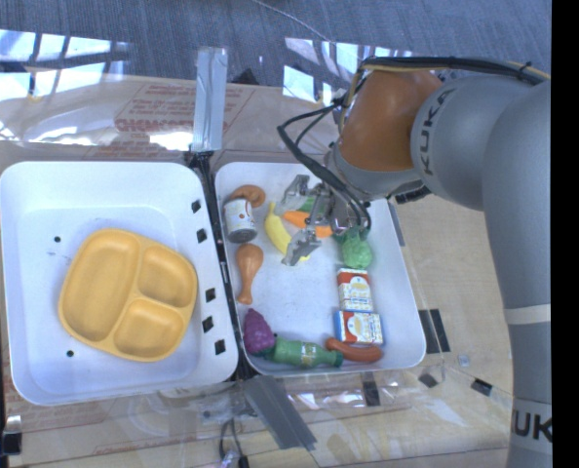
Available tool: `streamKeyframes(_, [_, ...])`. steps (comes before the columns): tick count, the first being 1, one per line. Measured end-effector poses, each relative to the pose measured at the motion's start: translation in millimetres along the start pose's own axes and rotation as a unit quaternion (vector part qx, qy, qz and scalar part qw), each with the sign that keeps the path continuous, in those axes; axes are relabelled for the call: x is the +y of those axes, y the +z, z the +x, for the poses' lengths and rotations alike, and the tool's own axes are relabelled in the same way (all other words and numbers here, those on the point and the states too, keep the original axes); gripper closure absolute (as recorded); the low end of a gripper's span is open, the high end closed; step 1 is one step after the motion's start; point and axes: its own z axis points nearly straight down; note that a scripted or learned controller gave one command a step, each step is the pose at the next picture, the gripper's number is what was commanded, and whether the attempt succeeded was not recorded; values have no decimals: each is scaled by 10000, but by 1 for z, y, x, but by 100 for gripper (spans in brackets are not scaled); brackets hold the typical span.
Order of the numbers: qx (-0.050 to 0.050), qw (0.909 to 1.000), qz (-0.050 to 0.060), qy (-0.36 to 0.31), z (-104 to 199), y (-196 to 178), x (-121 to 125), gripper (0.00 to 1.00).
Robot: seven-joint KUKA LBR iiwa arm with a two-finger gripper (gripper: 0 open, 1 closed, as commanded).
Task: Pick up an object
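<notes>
Claw (307,224) over orange carrot (298,219), long axis left-right.

Robot lab: KUKA arm (465,115), bins (36,359)

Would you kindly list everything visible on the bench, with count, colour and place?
bins: 2, white, side by side
tray: 1, yellow, left bin
can: 1, silver, right bin, upper left
drumstick: 1, tan, below can
banana: 1, yellow, beside can
grapes: 1, purple, lower left
bottle: 1, green, bottom edge
hot dog: 1, red, bottom right
cartons: 2, red-white, right side
end effector: 1, metal, over right bin
</notes>
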Motion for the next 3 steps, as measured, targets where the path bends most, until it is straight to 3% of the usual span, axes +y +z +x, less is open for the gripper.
streamKeyframes(1, [-49, 9941, 5, 1082, -7, 23, 20, 0])
streamKeyframes(2, [-80, 9945, 5, 1047, -10, 11, 21, 100])
streamKeyframes(3, [-45, 9994, 22, 346, 5, -48, -73, 100])
